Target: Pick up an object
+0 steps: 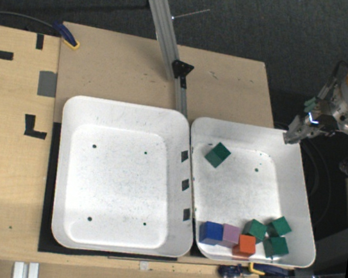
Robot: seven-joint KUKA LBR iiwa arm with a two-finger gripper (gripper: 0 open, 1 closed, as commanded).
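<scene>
Our gripper (293, 135) hangs above the right bin's (297, 179) far right corner; whether it is apart or together we cannot tell. We count seven blocks there: four green, one (217, 154) alone near the far-left corner, plus one blue (212, 232), one purple (231, 235), one orange (246, 245).

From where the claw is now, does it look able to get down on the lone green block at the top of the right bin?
Probably yes. The green block sits alone, tilted, on bare bin floor, apart from the walls and the cluster of blocks at the near edge. The claw hangs over the right bin's far right corner, with nothing between them.
</scene>
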